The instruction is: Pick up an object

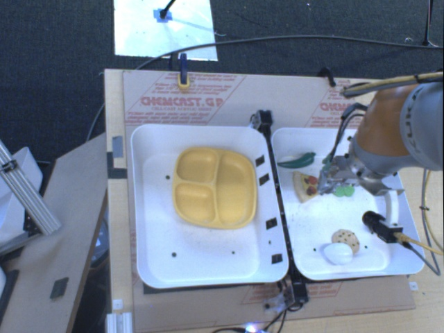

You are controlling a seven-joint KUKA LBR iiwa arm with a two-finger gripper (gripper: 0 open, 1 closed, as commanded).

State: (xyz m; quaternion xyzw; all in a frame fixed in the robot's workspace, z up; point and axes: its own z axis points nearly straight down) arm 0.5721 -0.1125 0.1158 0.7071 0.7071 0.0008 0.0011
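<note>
- Floor (48,47): dark blue-grey carpet, visible along the far and left sides.
- White sheet (163,19) lies flat on the carpet at the far side, with a blue tape patch (163,14) on it.
- Tabletop (208,92): pale board, film printed "CHEMCAST GP" in red.
- Wooden panel (69,207) adjoins the tabletop at left, with an aluminium rail (28,200) beside it.

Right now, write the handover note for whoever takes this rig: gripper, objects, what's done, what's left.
Gripper: low in the right bin, beside the pizza slice; grip state unreadable.
Right bin also holds a dark green pepper, a small green piece, a cookie and a white egg.
Left bin: yellow divided plate.
Done: gripper is at the objects.
Left: nothing visibly lifted; grasp and raise one.
</note>
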